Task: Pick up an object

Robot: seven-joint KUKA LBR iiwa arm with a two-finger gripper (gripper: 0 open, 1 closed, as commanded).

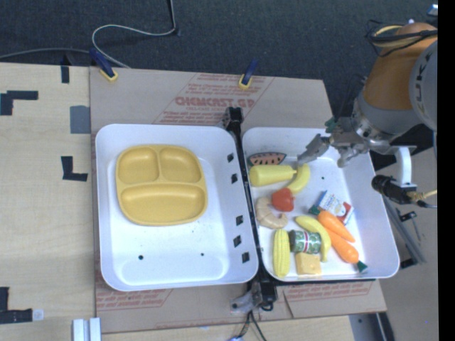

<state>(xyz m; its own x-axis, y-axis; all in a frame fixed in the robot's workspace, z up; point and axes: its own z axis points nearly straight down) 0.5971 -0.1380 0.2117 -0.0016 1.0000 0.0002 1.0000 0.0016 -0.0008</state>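
Camera view looking down at a slant on two shallow white bins sitting side by side on a cardboard sheet printed in red with "CHEMCAST"; the rest of the print is too faint to read. The left bin is holding a yellow divided plate with three compartments. The right bin is holding a heap of toy food: a watermelon slice near the far rim, a yellow block just in front of it, a banana touching that block's right end, and a red tomato resting against a pale bagel. Nearer the front are lying an ear of corn, a small can with a green label whose writing is too small to read, an orange carrot, and a white and red packet. The grey arm with its orange band is reaching in from the right, and the gripper is hanging over the far right part of the right bin, its two fingers spread apart with nothing between them, one fingertip pointing towards the banana.
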